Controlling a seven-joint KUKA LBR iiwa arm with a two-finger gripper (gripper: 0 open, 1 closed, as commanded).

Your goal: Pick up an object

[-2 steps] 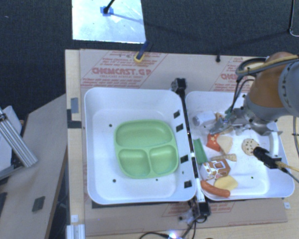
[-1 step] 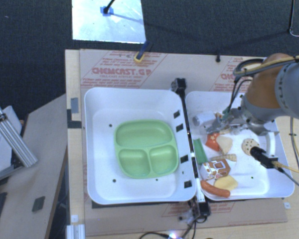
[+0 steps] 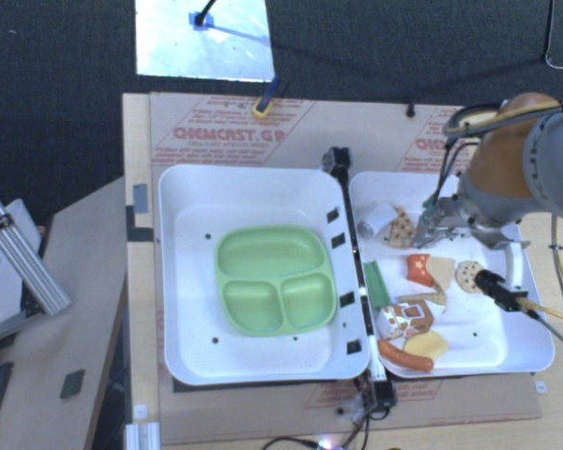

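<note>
My gripper [image 3: 424,233] hangs low over the upper middle of the right bin [image 3: 530,340], reaching in from the right. Just to its left lie a pizza slice [image 3: 401,228] and a white cup on its side [image 3: 376,219]. Below the gripper sit a red piece [image 3: 418,268], a beige wedge [image 3: 441,270] and a round cookie [image 3: 467,275]. Nearer the front lie a gingerbread house [image 3: 408,319], a sausage [image 3: 404,356] and a yellow piece [image 3: 432,344]. I see nothing held in the gripper.
A green strip [image 3: 375,285] lies along the right bin's left wall. The left bin [image 3: 183,251] holds a green divided plate [image 3: 272,279]. Black clips [image 3: 342,242] line the ridge between the bins.
</note>
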